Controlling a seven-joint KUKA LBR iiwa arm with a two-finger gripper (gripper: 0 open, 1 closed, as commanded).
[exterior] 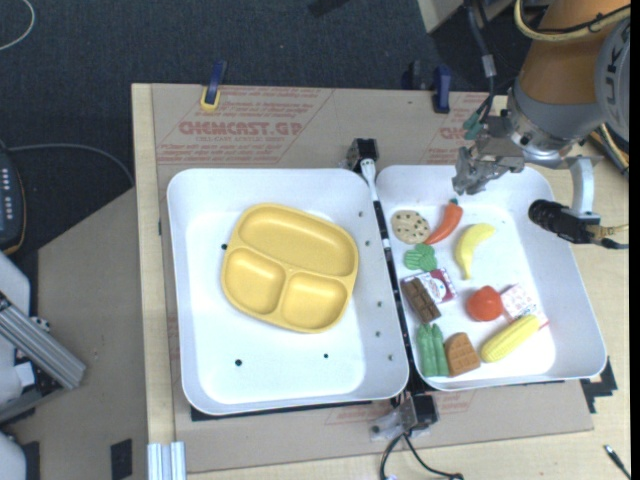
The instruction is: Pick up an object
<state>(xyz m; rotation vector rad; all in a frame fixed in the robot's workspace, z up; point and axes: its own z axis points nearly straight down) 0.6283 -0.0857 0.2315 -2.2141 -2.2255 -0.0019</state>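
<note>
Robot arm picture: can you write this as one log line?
gripper: above carrot, nothing held | right bin: toy food | left bin: yellow divided plate

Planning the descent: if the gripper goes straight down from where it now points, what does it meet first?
Probably the carrot: the gripper hangs just above its upper end in the right bin. Height is hard to judge from this slanted view.

Even, bright overhead light; the 2 white bins look near blown out; soft short shadows under the toys; upper left of the frame dim; focus slightly soft throughout.
</note>
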